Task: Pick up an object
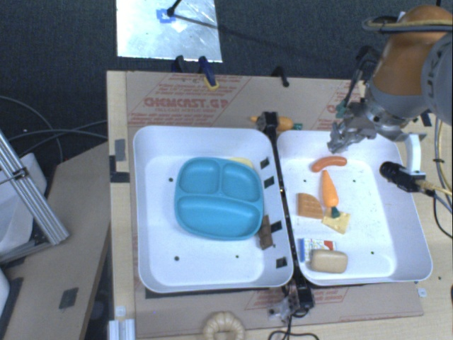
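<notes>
The right bin (pixel 396 225) holds several toy foods: a red sausage (pixel 328 163), an orange carrot (pixel 328 188), a brown toast slice (pixel 308 205), a yellow cheese wedge (pixel 338 222), a small red, white and blue packet (pixel 316 245) and a tan bread roll (pixel 328 261). My gripper (pixel 338 142) hangs over the bin's far edge, just above and right of the sausage. Nothing shows between its fingers. The left bin (pixel 152 190) carries a blue divided plate (pixel 218 197).
A black divider strip (pixel 277 190) with clips runs between the bins. A small brown piece (pixel 265 235) lies by the plate's right edge. A black fixture (pixel 398 176) juts over the right bin's right side. A shiny metal sheet (pixel 168 20) lies beyond the bench.
</notes>
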`<state>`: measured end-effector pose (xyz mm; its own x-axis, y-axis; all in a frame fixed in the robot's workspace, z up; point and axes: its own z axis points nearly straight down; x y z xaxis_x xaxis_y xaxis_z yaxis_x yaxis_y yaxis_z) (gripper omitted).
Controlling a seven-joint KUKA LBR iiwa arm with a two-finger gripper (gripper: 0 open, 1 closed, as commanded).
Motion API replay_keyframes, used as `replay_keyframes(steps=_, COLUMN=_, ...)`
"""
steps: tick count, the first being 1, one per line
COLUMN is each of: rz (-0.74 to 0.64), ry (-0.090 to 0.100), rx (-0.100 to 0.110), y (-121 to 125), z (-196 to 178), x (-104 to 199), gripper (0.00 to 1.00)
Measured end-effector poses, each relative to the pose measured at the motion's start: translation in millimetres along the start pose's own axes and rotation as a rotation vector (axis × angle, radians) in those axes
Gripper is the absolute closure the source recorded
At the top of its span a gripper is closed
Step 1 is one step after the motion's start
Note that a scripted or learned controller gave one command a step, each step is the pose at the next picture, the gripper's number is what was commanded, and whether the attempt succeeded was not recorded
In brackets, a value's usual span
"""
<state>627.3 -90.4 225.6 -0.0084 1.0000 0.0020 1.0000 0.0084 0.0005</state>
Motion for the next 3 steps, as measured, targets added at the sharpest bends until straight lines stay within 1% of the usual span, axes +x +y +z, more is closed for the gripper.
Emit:
replay_keyframes(steps=1, rz=-0.002, ry=0.001, rx=-0.001, y=-10.1, z=-10.2, x=52.7, gripper=1.00)
replay_keyframes(steps=2, rz=-0.001, ry=0.001, rx=0.000, y=-11.1, z=-1.3, x=108.3, gripper=1.00)
replay_keyframes(steps=3, rz=0.002, ry=-0.001, rx=0.000, y=-20.2, z=-6.5, x=113.0, gripper=1.00)
